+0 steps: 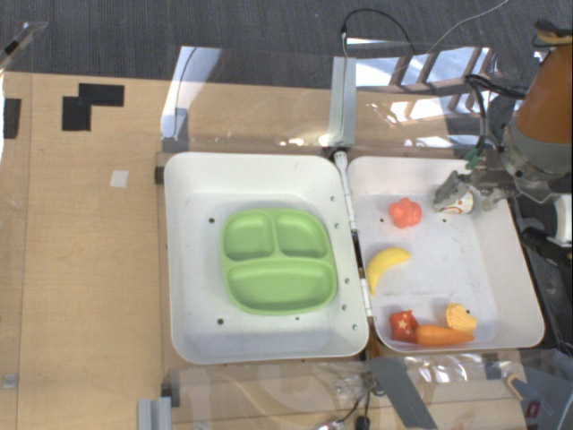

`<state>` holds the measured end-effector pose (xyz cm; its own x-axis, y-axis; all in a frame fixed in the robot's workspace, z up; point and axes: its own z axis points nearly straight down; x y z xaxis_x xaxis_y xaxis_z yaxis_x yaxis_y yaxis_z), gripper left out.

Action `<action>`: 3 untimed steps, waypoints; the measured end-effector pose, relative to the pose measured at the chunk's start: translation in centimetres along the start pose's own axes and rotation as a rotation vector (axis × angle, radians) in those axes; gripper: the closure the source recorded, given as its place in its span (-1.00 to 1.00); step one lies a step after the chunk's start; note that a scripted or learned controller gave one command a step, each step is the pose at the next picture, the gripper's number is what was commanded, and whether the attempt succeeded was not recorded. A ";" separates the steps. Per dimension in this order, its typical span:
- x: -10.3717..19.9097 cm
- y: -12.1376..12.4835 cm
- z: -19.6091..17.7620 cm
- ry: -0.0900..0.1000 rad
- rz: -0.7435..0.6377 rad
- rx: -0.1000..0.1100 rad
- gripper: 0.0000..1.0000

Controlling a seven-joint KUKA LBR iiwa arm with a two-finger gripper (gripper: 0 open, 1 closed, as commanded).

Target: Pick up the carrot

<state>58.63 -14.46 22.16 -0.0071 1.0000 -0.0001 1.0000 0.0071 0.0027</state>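
Observation:
The carrot (442,336), orange and long, lies flat at the front of the right bin (501,267), between a red piece (403,325) and a yellow-orange piece (460,315) that touches it from behind. My gripper (469,189) hangs over the bin's back right area, far from the carrot. A small white object (457,204) sits right at the gripper's tip; whether it is held cannot be told.
An orange-red toy fruit (405,212) and a yellow banana (385,265) lie in the right bin's left half. The left bin (188,240) holds a green divided plate (278,260). A metal divider (344,106) stands behind the bins.

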 end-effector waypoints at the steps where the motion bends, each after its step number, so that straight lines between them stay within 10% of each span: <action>1: -1.4 -6.0 12.7 -0.001 -0.076 -0.003 -1.00; 2: -2.6 -4.6 12.1 -0.002 -0.307 -0.004 -1.00; 3: -6.1 -9.2 13.1 -0.006 -0.250 -0.012 -1.00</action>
<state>49.46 -20.68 8.99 -0.2538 0.9672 -0.0078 0.9672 0.2539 0.0133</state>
